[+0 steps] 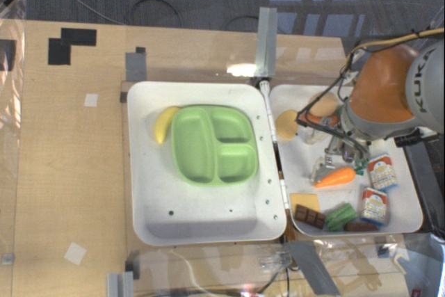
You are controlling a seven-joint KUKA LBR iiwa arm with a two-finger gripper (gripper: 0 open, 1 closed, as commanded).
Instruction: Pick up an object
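My gripper hangs low in the right bin, its metal fingers just above the left end of an orange carrot. The carrot lies flat on the bin floor and nothing shows between the fingers. The arm's orange band and grey wrist cover the bin's upper right part. Around the carrot lie two small cartons, a chocolate bar, a green vegetable, a yellow cheese slice and a tan round piece.
The left bin holds a green divided plate with a yellow banana beside its left edge. A metal post stands behind the divider between the bins. Cables loop off the arm over the right bin.
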